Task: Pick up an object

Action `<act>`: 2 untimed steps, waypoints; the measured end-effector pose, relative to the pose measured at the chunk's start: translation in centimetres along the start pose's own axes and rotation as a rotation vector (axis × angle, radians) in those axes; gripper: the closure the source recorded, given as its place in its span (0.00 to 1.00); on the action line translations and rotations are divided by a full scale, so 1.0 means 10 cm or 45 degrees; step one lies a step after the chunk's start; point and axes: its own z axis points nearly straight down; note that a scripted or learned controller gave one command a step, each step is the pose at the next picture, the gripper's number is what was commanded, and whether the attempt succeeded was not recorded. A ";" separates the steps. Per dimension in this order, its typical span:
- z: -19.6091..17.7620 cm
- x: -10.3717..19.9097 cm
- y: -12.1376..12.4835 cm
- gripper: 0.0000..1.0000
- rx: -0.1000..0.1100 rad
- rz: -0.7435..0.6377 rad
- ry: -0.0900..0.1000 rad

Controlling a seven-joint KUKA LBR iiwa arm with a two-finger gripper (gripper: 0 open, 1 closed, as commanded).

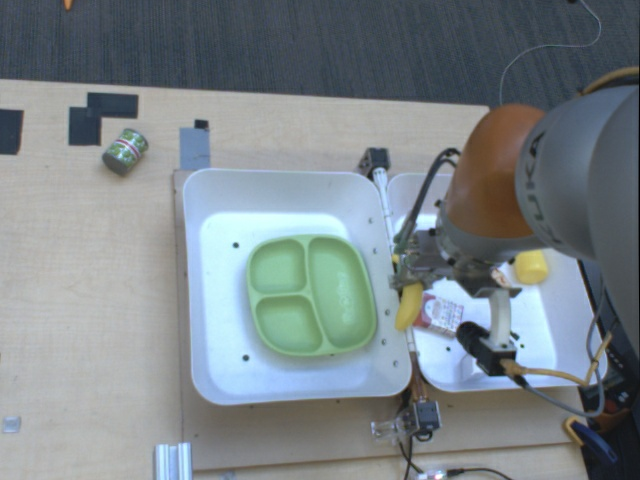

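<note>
Clutter in the right bin (560,353) sits tight under the arm: a banana (406,308) against the bin's left wall, a small red-and-white packet (440,314) just beside it, and a yellow lemon-like piece (530,266) further right. The left bin (205,268) carries a green divided plate (312,296). The arm's wrist, with its orange band (497,173), hangs over the right bin, and the pincer (432,268) is down among the hardware above the banana and packet; whether it is clenched or released cannot be told, since the wrist body covers it from this angle.

The relation that matters is that the banana lies just below and slightly left of the pincer in the camera view, nearly under it, with its long axis running roughly up and down the picture, along the bin wall. The packet lies a touch to the right. As a judgement, a grasp across the banana's short axis would need little sideways travel, but the wall close alongside leaves scant room on that side.

Out on the tabletop (80,288), a small can (125,152) lies well apart.
</note>
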 end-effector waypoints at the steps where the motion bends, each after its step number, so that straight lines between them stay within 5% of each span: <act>1: 0.00 0.00 0.39 1.00 -0.001 -0.001 0.000; 2: 0.00 -0.17 -0.29 1.00 0.001 0.005 0.000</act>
